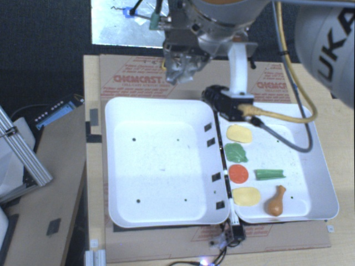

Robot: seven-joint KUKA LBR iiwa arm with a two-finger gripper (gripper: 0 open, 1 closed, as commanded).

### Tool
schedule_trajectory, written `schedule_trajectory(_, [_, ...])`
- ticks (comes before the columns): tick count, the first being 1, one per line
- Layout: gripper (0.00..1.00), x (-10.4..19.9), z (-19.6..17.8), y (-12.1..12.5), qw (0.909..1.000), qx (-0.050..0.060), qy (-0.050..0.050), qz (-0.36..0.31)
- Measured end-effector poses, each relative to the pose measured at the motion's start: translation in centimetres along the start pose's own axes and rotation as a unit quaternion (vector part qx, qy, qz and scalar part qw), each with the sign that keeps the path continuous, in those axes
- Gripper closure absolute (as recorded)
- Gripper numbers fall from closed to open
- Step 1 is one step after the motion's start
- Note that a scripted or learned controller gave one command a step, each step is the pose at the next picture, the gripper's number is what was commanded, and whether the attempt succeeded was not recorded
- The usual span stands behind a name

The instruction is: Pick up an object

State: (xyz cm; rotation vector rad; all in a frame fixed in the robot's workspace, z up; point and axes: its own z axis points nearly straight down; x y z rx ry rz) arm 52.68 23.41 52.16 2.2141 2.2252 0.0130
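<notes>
This is a robotics lab or test cell, not a home or shop. A large grey industrial arm (222, 4) with yellow cabling (288, 49) reaches over a tabletop (66, 165) that carries two shallow white bins (161, 148) set side by side on a printed cardboard sheet (138, 76). Aluminium framing (22, 154) stands at the left, dark carpet (44, 37) covers the floor, and small plastic toy foods (239, 173) lie in the right bin as test pieces.
</notes>
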Motion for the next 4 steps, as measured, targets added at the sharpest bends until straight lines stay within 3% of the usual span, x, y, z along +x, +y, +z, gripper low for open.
schedule_trajectory(1, [1.0,0.0,-1.5,-3.0,1.0,0.002,-0.001,0.0])
schedule_trajectory(2, [1.0,0.0,11.8,-3.9,0.9999,0.01,-0.005,0.002])
schedule_trajectory(3, [1.0,0.0,9.9,-3.7,1.0,0.002,-0.001,0.001])
schedule_trajectory(4, [1.0,0.0,-2.2,-4.0,1.0,-0.003,0.002,0.0])
